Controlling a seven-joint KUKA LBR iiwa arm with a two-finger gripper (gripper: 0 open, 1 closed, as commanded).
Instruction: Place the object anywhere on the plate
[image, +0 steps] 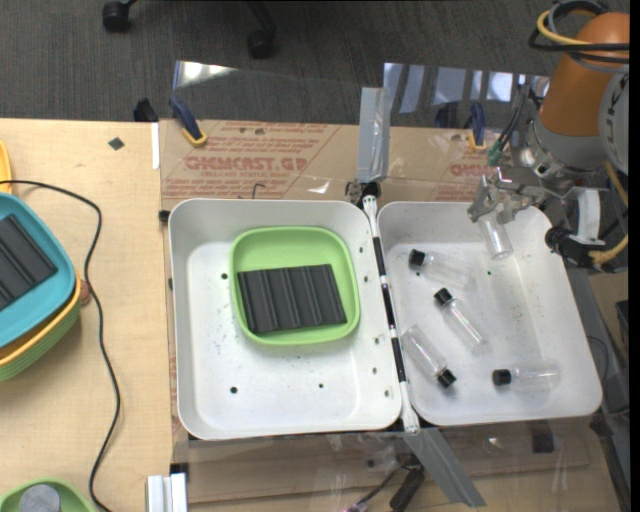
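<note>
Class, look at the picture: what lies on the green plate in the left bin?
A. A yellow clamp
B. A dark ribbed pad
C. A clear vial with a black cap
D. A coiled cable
B: a dark ribbed pad lies flat on the green plate in the left bin, while the capped vials lie in the right bin.

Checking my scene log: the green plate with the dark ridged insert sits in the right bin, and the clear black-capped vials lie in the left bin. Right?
Swapped. The camera view shows the green plate with its dark ridged insert in the left bin, and the clear black-capped vials in the right bin.
</note>
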